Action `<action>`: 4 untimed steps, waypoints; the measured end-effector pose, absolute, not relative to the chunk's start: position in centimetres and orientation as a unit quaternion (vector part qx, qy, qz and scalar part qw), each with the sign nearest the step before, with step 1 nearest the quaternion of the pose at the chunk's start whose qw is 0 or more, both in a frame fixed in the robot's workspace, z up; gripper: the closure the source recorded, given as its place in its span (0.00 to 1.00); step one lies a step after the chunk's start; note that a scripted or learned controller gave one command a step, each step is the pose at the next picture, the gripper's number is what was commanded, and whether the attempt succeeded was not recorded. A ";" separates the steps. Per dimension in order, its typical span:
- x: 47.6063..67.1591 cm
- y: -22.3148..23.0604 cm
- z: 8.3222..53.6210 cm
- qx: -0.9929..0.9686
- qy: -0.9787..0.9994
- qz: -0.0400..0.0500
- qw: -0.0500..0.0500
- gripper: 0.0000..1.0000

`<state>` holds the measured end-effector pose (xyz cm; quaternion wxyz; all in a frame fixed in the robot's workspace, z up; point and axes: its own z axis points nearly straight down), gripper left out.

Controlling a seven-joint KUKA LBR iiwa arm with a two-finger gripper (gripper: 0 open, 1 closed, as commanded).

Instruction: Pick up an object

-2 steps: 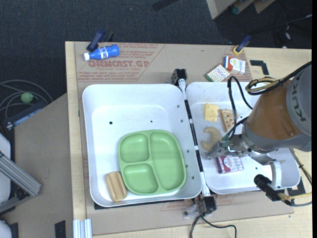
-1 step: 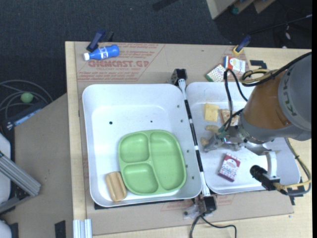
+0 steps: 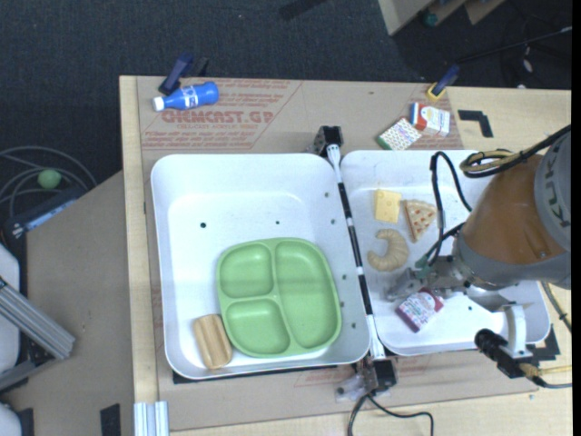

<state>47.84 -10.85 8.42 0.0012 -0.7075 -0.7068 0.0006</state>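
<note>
The gripper (image 3: 419,284) is low in the right bin (image 3: 508,334), its grey fingers reaching toward nine o'clock from the orange-banded wrist. Whether they are spread or closed cannot be told from this angle. Touching its tip, at about six o'clock, lies a small red-and-white packet (image 3: 418,310), flat on the bin floor rather than lifted, so the pick appears not yet done; closing on something and raising it are what remain.

At ten o'clock from the gripper sits a croissant (image 3: 391,251), just beside it. Farther toward twelve lie a yellow cheese block (image 3: 388,205) and a pizza slice (image 3: 419,218), near each other. The divider between the bins runs close at nine o'clock, leaving little room that way; the bin's near wall at six is also close. Straight up looks the clearest path.

The left bin (image 3: 182,198) holds a green divided tray (image 3: 278,296) with a tan bread slice (image 3: 212,341) touching its seven o'clock corner, well apart from the arm.
</note>
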 end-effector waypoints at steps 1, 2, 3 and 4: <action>47.9 -9.4 8.4 -0.707 -0.707 0.000 0.002 0.00; 48.0 -9.6 8.4 -0.707 -0.707 0.000 0.000 0.00; 48.9 -9.8 8.4 -0.707 -0.707 0.000 0.000 0.00; 50.8 -10.2 8.4 -0.707 -0.707 0.000 -0.001 0.00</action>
